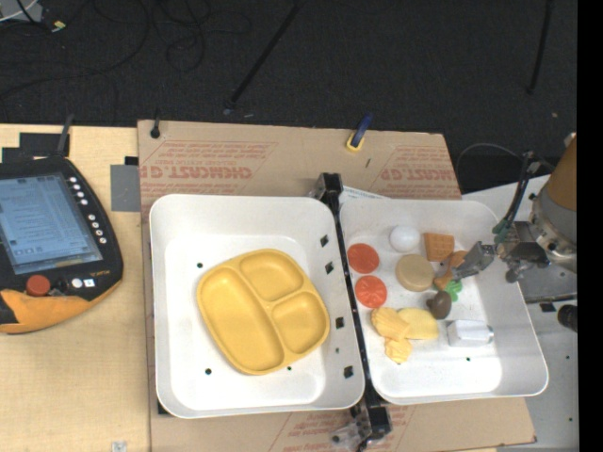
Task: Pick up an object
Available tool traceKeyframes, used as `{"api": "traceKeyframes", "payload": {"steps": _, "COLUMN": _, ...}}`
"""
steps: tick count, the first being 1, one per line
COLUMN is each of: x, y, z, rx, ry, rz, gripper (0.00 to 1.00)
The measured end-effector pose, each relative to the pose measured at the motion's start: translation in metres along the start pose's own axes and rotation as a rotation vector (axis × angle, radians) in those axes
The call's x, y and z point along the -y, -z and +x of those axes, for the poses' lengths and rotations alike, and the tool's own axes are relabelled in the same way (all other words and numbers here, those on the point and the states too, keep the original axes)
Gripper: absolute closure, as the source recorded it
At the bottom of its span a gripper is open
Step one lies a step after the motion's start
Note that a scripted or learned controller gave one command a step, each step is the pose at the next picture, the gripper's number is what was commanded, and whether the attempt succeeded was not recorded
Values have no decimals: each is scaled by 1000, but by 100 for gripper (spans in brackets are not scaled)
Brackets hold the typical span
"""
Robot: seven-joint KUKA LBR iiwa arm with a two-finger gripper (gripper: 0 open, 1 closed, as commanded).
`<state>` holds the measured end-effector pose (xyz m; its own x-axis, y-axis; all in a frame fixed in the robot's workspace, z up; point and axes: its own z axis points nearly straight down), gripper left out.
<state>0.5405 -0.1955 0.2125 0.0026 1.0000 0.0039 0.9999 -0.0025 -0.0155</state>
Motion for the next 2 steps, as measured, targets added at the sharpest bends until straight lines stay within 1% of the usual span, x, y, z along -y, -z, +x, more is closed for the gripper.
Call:
{"api": "traceKeyframes", "payload": {"steps": 1, "x": -2, "y": 8, "z": 0, "rx": 2, "ry": 2, "rz": -13, "gripper": 0}}
{"api": "traceKeyframes", "payload": {"steps": 2, "x": -9, "y": -54, "z": 2, "rx": 2, "ry": 4, "rz": -10, "gripper": 0}}
